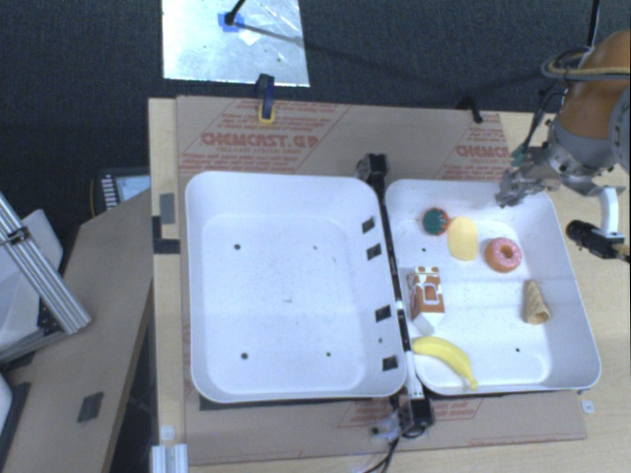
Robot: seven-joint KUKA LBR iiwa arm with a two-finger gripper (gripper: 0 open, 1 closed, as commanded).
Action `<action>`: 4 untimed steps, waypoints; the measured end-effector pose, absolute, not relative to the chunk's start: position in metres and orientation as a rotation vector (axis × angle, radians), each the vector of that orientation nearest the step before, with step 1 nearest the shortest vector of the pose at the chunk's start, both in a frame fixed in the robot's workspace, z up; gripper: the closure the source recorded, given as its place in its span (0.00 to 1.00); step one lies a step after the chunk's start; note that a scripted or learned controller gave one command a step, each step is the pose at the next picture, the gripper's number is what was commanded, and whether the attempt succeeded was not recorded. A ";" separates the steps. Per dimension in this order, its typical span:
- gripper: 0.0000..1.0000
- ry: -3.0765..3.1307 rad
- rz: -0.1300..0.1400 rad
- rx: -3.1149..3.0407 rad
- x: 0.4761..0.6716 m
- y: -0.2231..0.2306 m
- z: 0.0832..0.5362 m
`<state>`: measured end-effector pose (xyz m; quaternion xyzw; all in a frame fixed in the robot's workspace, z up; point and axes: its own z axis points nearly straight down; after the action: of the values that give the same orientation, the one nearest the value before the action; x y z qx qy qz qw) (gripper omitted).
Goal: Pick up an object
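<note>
The right bin (567,308) holds several toy foods: a green and orange ball (436,221), a yellow lemon (461,238), a pink frosted donut (504,254), a tan cone (534,303), a brown and white block (427,292) and a yellow banana (447,358). My gripper (511,192) hangs over the bin's far right corner, above and to the right of the lemon and the donut. Nothing shows between its fingers.
The left bin (212,264) lies beside the right one, with a black hinge strip (389,284) between them. Both rest on a cardboard sheet (296,136). A shiny metal plate (235,26) lies at the back, and an aluminium frame (39,274) stands at the left.
</note>
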<state>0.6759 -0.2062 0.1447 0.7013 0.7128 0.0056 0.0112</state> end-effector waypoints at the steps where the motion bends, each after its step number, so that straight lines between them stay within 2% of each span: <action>1: 1.00 2.223 0.020 2.183 0.677 -0.206 0.156; 4: 1.00 2.219 0.029 2.171 0.680 -0.207 0.190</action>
<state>0.6801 -0.2069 0.1903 0.6993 0.7146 0.0093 0.0187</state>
